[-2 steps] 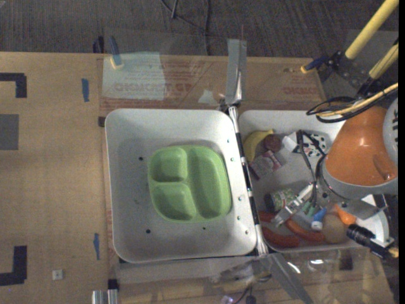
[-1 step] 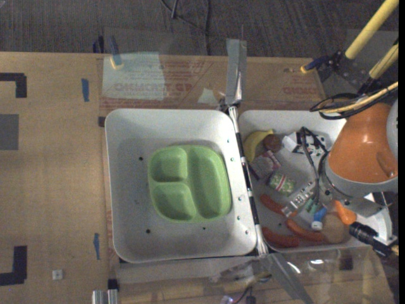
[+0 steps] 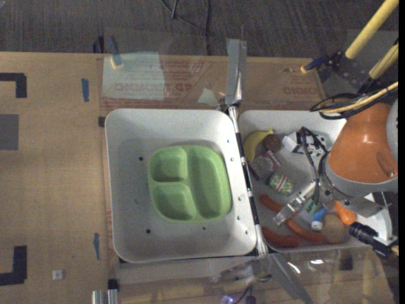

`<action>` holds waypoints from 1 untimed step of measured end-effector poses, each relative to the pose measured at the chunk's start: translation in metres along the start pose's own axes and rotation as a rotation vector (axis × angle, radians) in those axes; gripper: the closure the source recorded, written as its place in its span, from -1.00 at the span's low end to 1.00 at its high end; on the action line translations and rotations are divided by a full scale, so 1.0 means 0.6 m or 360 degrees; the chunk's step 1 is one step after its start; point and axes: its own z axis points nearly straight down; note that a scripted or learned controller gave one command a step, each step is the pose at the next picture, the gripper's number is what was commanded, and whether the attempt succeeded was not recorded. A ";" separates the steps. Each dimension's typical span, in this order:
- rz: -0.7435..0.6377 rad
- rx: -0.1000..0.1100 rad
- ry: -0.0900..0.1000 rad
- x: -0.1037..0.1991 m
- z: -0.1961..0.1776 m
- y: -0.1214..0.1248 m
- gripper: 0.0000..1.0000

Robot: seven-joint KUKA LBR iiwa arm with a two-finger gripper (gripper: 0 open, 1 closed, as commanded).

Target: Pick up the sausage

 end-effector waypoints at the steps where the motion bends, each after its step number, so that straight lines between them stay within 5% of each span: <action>1: -0.0349 -0.0002 -0.0001 -0.011 0.057 -0.005 -1.00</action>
